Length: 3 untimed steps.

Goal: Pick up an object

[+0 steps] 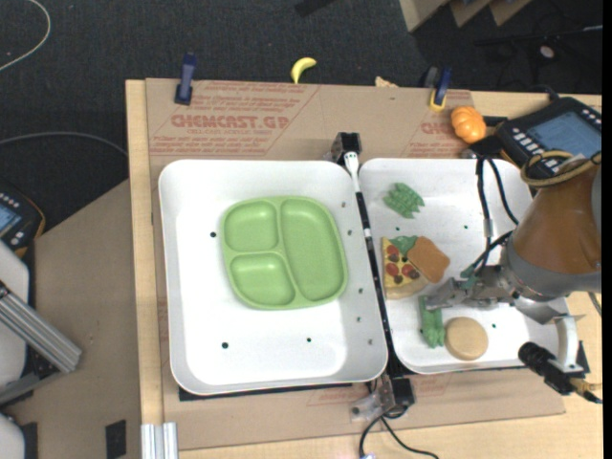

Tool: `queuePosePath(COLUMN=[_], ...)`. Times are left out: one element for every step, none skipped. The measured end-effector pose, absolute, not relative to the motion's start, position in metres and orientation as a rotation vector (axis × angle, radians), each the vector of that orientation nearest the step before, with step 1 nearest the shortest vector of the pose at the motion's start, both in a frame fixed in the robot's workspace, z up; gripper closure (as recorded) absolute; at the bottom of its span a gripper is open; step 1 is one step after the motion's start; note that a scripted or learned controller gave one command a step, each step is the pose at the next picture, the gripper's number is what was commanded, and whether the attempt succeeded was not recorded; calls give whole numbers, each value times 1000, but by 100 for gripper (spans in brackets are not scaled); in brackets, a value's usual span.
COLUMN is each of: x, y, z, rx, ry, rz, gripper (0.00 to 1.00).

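In the right bin [449,182] lie a green toy vegetable [404,200], a pizza slice [399,268], an orange-brown toast piece [428,258], a round tan cookie [467,338] and a green piece [433,328] beside it. My gripper [449,297] hangs low over the right bin, just above the cookie and right of the pizza slice. Nothing shows between its fingers.
The left bin [191,285] holds a green divided plate [284,251]. An orange toy [468,123] and a yellow banana [303,67] lie on the bench beyond the bins. A black pendant [550,137] sits at the right. Cables [483,199] cross the right bin.
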<state>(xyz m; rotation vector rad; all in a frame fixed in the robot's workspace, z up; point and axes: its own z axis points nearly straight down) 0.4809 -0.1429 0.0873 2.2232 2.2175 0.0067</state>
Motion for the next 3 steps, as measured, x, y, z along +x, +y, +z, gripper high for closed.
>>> queuePosePath(x=[483,527,509], y=[-140,-77,-38], z=[100,190,329], rx=[2216,2207,2206], ry=[2216,2224,2221], rz=[15,10,20], gripper=[100,100,100])
